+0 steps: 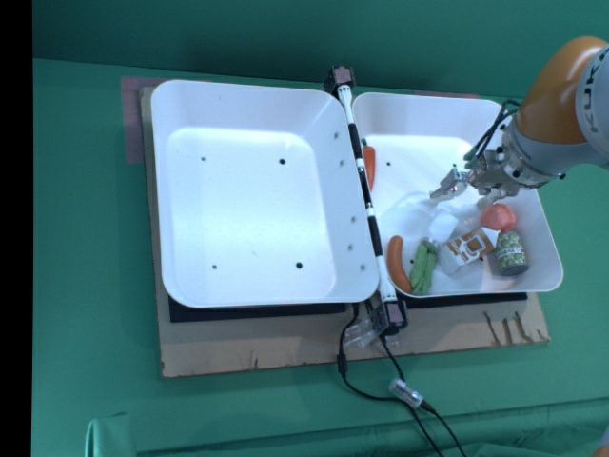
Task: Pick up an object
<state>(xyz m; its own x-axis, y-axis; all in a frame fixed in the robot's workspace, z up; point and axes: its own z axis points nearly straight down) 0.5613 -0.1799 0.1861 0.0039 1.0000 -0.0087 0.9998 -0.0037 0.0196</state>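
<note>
My gripper [467,189] hangs over the middle of the right bin [542,284], just above the heap of objects at its front. Its fingers [448,187] are spread open and hold nothing. Right below lie a clear plastic bottle [443,228] and a brown and white box [468,247]. A red tomato [498,216] and a green jar [511,252] sit to the right of them. Green pea pods [423,266] and a sausage [397,263] lie at the front left. An orange carrot [369,167] rests along the left wall.
The large left bin [249,112] stands beside the right one, with a black and white bar [364,184] running along the divide. Cables [400,388] trail off the cardboard base at the front. Green cloth surrounds the bench.
</note>
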